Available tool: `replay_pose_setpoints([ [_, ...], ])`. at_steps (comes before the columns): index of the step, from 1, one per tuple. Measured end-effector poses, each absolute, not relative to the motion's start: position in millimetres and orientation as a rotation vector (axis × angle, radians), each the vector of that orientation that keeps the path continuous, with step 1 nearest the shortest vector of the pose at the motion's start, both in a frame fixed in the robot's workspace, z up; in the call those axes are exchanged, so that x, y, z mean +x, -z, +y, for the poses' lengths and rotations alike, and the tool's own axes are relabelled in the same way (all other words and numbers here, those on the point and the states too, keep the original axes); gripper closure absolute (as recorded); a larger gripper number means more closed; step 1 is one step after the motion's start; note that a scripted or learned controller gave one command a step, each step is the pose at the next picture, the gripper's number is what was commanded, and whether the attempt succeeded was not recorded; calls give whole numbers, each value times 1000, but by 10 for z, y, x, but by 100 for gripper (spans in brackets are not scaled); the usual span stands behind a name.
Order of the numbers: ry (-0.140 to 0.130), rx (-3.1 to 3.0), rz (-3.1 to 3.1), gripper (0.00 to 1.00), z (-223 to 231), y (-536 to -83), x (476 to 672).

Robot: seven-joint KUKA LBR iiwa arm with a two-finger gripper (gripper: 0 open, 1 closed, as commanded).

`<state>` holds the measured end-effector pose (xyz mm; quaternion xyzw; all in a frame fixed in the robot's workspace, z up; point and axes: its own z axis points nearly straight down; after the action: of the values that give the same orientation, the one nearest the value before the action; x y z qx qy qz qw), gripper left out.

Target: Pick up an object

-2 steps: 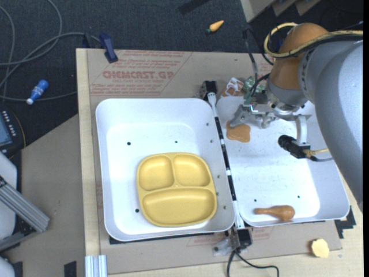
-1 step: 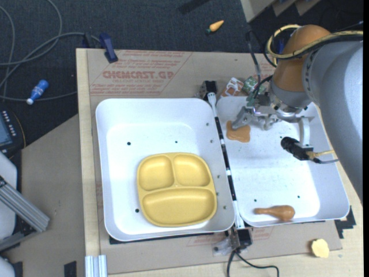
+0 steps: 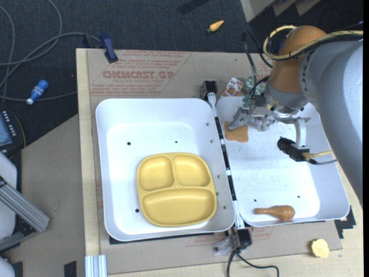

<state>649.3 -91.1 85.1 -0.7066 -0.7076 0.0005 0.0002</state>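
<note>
Brown surface (image 3: 144,74): claw (image 3: 239,124) low in right bin (image 3: 288,183) at orange piece (image 3: 237,134); grip state unclear, nothing lifted yet.

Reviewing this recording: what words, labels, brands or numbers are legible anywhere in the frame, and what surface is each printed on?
"CHEMCAST GP" in large red letters on the brown protective sheet above the left bin; the last letters are soft, so this reading is probable.
Fine red print runs above and below it on the same sheet: too small to read.
The small wrapper behind the right bin carries markings: too blurred to read.
</note>
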Motion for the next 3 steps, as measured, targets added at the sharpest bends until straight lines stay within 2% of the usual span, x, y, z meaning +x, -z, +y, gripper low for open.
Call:
replay_pose_setpoints([
  [1,3,-2221,-2226,0,-913,-849,6675],
  [2,-3,-2221,-2220,0,-950,-849,6502],
  [3,2,-2222,-2225,0,-918,-848,6610],
])
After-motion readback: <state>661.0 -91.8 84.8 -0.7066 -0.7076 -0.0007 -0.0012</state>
